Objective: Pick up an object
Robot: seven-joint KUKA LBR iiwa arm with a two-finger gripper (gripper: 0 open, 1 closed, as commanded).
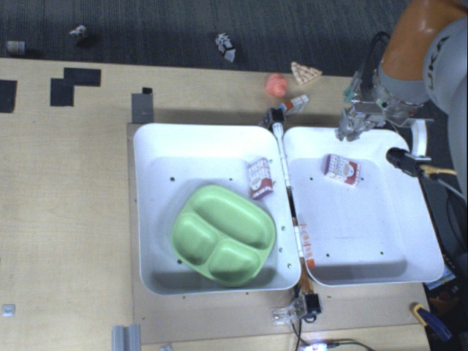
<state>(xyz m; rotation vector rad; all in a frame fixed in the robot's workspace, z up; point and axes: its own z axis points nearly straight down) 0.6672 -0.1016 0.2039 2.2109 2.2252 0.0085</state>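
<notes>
A green divided plate (pixel 223 231) lies in the left bin (pixel 153 196), tilted toward its front. A small red and white carton (pixel 259 178) stands by that bin's right wall. A second red and white packet (pixel 342 170) lies flat in the back of the right bin (pixel 380 232). My gripper (pixel 353 126) hangs over the right bin's back edge, up and to the right of that packet and apart from it. Nothing shows between its fingers, and the view does not let me tell their spread.
On the bench behind the bins lie a pink ball (pixel 276 85), a wedge-shaped yellow toy (pixel 306 72) and a small tube (pixel 294 104). Black squares (pixel 73 82) mark the bench at the back left. Small bits lie on the dark floor beyond.
</notes>
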